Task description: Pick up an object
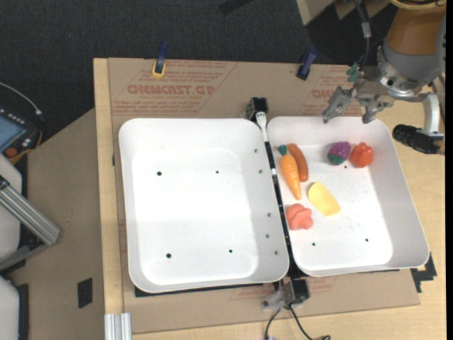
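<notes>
Six toys were found in the right bin (396, 211): two carrots (291, 174) side by side by its left wall, a pink piece (299, 217) and a yellow piece (323, 198) just below them, and a purple grape bunch (339, 152) touching a red pepper (361, 155) near the far edge. The gripper (352, 109) was seen hanging above the bin's far edge with its fingers spread wide and nothing held between them. The left bin (141, 211) was well apart from it.
</notes>
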### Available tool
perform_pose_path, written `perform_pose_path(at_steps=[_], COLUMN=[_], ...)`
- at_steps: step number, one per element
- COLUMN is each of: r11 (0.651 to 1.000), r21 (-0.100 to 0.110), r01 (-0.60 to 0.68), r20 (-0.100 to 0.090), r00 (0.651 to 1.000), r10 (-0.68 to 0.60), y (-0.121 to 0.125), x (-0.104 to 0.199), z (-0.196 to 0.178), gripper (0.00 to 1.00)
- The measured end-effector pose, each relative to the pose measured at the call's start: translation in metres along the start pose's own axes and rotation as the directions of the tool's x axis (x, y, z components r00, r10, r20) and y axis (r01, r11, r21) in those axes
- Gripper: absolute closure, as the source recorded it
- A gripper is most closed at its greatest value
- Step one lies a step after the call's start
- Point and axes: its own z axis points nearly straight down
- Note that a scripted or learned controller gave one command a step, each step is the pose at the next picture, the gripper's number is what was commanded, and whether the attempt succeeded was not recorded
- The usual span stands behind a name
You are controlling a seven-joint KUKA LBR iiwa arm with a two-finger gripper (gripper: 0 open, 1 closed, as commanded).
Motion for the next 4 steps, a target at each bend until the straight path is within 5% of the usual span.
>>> perform_pose_path(at_steps=[1,2,3,4], r11=[1.0,1.0,1.0,1.0], r21=[0.015,-0.002,-0.005,-0.004], r01=[0.001,0.004,0.001,0.001], r20=[-0.004,-0.001,0.001,0.001], r00=[1.0,1.0,1.0,1.0], r10=[-0.001,-0.004,-0.001,-0.001], y=[0.001,-0.018,-0.018,-0.018], x=[0.026,-0.024,-0.026,-0.027], z=[0.155,0.152,0.141,0.141], gripper=[0.0,0.0,1.0,0.0])
